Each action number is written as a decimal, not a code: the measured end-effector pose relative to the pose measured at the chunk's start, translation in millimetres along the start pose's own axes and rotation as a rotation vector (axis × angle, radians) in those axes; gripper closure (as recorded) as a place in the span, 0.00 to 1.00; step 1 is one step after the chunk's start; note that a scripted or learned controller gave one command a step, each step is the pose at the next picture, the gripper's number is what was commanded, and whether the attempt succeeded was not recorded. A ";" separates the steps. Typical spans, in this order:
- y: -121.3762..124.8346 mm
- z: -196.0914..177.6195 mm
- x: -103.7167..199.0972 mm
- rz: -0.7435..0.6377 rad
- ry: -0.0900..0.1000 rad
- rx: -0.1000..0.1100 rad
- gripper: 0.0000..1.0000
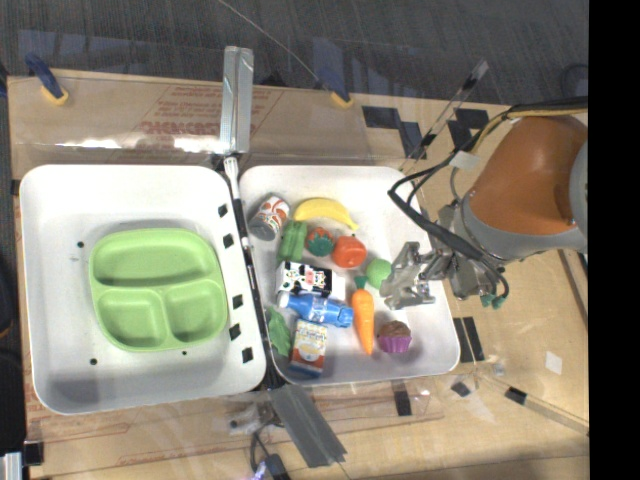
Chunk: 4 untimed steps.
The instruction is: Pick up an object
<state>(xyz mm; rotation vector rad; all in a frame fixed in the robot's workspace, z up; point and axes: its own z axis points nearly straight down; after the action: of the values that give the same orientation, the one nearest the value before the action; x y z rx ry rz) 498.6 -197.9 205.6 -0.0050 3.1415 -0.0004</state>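
The right bin [420,193] holds a heap of toy food: a yellow banana [325,209], a tomato [349,253], a green lime [379,271], an orange carrot [364,319], a purple cupcake [395,338], a blue bottle [318,311], a juice carton [309,348], a black-and-white box [305,279] and a small can [269,216]. My gripper [402,283] hangs over the bin's right part, just right of the lime and above the cupcake. Nothing shows between its fingers.
The left bin [60,203] bears a green compartment tray [157,288]. A metal divider post [236,108] rises between the bins. Cables [430,183] loop from the arm over the right bin's far corner. The arm's orange band [525,173] stands at the right.
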 end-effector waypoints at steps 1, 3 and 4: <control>18.1 94.6 -11.1 -0.194 -0.022 0.011 0.00; 68.5 112.8 -41.8 -0.407 -0.005 0.001 0.00; 71.5 102.1 -44.0 -0.417 -0.009 0.002 1.00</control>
<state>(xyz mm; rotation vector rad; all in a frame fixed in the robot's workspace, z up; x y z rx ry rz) 542.3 -126.2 103.5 -0.6528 3.0633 -0.0036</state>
